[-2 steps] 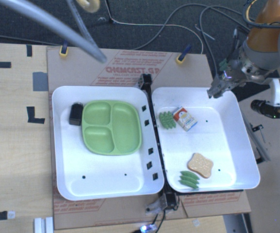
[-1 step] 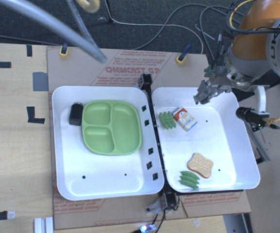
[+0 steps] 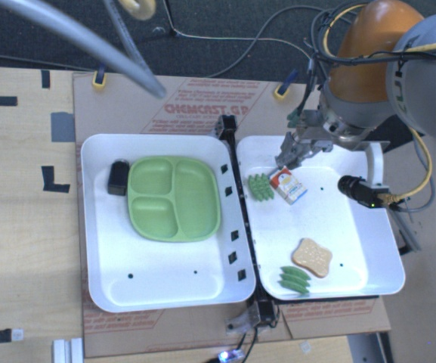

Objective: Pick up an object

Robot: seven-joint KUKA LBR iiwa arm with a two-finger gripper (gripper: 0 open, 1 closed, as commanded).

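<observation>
Jaws' state I cannot tell; gripper [image 3: 287, 159] hovers just above the small carton [image 3: 287, 185], seemingly approaching; next, descend and grasp.

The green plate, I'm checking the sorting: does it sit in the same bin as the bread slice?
No, the green plate lies in the left bin, while the bread slice lies in the right bin.

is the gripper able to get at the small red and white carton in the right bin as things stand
Probably yes. The gripper hangs just above the red and white carton, with nothing lying over it; the green ridged piece sits close on its left and might get bumped.
</observation>
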